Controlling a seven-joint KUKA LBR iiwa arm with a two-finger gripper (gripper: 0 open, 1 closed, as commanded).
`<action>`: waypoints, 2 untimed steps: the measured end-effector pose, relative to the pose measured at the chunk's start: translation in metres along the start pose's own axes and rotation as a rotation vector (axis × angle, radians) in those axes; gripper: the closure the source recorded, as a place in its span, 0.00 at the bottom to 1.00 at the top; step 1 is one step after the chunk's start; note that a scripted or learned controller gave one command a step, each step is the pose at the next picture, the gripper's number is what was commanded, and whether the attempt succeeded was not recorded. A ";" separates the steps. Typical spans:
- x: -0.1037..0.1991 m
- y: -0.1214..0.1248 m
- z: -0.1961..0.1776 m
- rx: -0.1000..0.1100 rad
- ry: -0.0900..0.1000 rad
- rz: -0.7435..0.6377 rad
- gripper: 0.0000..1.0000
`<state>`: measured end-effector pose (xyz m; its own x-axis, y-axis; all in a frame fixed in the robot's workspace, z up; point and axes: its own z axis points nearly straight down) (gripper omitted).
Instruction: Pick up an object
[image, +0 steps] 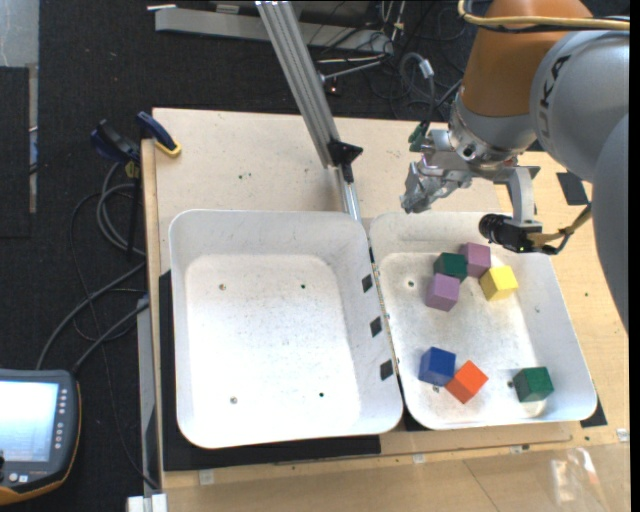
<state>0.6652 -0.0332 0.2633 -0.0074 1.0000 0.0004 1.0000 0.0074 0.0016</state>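
You see a black floor under a tan bench (250, 160), two white bins (270, 320), and coloured blocks (445, 290) in the right one. The gripper (420, 195) hovers over its far rim; its grasp can't be told.

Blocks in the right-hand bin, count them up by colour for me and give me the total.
Green cube blocks: 2, one in the upper cluster and one by the near right corner
Purple cube blocks: 2, one nearer the rim and one below it
Yellow cube block: 1
Blue cube block: 1
Orange cube block: 1
Total: 7
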 end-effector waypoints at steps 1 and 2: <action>0.055 0.011 0.012 0.001 0.001 0.000 1.00; 0.111 0.006 0.029 0.004 0.001 0.000 1.00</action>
